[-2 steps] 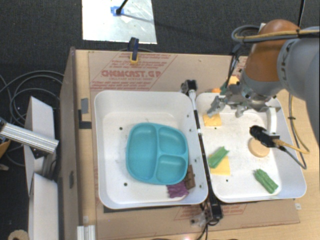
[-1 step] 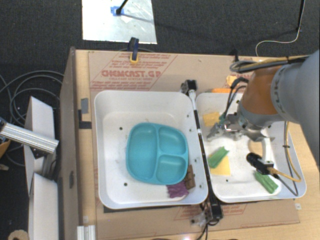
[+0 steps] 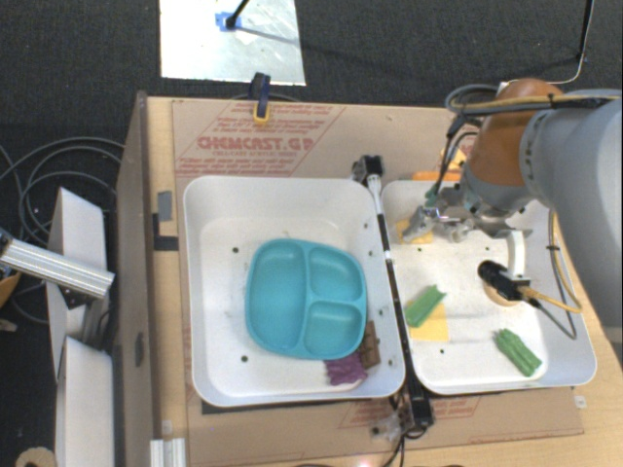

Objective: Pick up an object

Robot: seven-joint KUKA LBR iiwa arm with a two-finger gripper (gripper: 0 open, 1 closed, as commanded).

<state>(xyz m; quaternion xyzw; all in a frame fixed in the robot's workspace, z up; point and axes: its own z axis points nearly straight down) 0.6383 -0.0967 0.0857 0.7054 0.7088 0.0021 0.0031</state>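
Cardboard-topped desk (image 3: 253, 134), two bins. Tool (image 3: 435, 220) hangs over the right bin (image 3: 574, 363), grip state indeterminable, nothing seen held. Approach step, judged; next, descend onto the green block (image 3: 424, 305) just below it.

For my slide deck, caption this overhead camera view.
Robot arm over the right bin of green pieces; teal divided plate in the left bin.

One fixed camera looks down slantwise on both bins (image 3: 292, 197), apparently from moderately high.
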